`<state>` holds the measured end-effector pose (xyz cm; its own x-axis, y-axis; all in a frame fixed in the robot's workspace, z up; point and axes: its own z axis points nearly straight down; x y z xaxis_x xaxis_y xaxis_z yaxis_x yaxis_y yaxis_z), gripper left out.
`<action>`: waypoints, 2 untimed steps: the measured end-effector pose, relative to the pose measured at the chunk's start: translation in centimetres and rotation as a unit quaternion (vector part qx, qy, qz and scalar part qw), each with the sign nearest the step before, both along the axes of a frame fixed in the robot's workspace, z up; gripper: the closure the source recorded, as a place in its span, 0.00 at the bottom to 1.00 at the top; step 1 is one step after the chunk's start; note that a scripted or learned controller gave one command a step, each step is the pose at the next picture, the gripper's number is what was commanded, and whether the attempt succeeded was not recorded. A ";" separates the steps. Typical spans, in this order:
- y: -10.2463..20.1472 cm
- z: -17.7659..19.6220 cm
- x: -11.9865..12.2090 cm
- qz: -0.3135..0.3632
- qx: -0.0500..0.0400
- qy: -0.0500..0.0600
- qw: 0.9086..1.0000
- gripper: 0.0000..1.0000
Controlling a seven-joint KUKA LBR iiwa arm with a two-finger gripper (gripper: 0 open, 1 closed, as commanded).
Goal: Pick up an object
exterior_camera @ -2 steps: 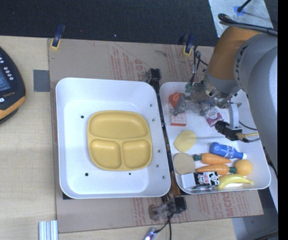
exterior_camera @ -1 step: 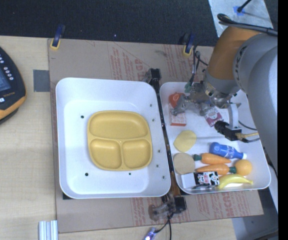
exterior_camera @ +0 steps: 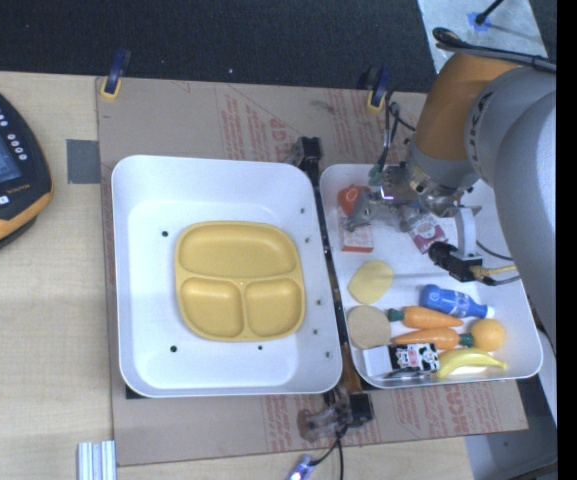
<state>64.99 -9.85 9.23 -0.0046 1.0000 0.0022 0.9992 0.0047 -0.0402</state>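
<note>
The pincer (exterior_camera: pixel 396 196) is down in the far end of the right bin (exterior_camera: pixel 528 363), and from here I cannot tell how it is set or whether it has anything. The nearest candidate is a small red-and-white packet (exterior_camera: pixel 356 236), lying just beside the pincer on the side toward the left bin (exterior_camera: pixel 128 268) and slightly nearer me, with a red round thing (exterior_camera: pixel 349 198) close by. Its long axis looks to run roughly across the bin, so a short shift that way would, I judge, put the pincer over it.
</note>
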 end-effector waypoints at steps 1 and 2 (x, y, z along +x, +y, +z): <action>-0.1 0.0 0.0 0.000 0.001 0.000 1.000 0.00; -0.2 0.0 0.0 0.000 0.002 0.000 1.000 0.00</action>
<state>65.01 -10.09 9.21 -0.0054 1.0000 0.0067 0.9992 0.0057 -0.0401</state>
